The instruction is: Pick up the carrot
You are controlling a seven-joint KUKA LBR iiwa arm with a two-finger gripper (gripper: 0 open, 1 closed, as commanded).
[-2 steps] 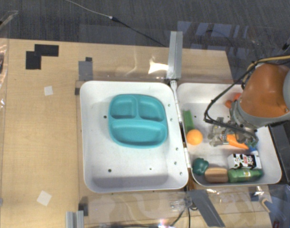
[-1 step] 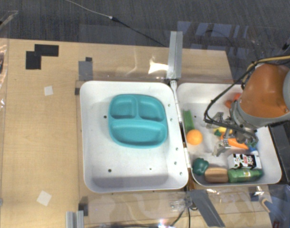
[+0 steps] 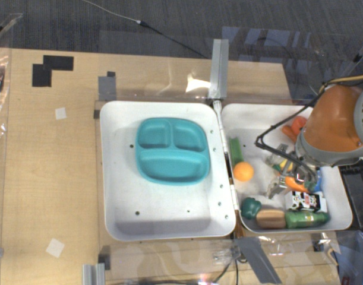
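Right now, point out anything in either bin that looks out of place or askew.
Nothing looks spilled or damaged. The teal divided plate sits flat in the left bin; the toy food is crowded loosely in the right bin, the orange ball apart.

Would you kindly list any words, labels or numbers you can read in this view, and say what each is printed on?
Nothing here can be read.
Black-and-white carton in the right bin: printed pattern, too small and blurred.
Arm: dark marking at the frame edge, cut off and unreadable.
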